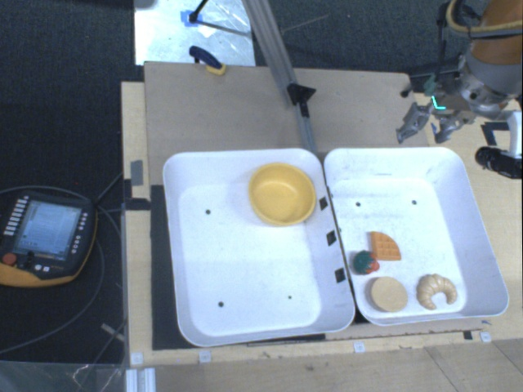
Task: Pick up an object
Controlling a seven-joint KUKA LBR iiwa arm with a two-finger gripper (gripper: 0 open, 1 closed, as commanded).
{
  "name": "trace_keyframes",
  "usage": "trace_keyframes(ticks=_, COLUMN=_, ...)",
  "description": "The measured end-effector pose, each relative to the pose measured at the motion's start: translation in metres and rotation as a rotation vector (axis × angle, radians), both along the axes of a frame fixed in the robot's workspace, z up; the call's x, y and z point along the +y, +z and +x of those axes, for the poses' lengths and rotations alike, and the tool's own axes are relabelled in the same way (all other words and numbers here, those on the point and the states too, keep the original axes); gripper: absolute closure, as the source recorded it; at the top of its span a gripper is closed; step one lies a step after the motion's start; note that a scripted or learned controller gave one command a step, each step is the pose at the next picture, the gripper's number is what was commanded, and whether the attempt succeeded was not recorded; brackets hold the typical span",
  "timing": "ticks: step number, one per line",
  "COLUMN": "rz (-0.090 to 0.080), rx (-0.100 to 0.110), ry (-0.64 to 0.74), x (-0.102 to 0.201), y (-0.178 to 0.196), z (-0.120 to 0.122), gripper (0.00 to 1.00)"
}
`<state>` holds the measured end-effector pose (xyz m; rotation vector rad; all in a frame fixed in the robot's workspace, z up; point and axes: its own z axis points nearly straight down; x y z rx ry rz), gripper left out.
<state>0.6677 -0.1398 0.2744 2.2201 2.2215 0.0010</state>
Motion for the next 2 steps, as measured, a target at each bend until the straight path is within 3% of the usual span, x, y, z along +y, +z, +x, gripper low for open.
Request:
trace_keyframes(ticks=1, rz=0.0, rx=0.0, ry=0.0, x=0.0, y=0.0, z=0.0, gripper=0.0)
trace_keyframes(ticks=2, rz=0.001, rx=0.004, ry=0.0, x=0.002, y=-0.062, z=0.0, gripper=0.0)
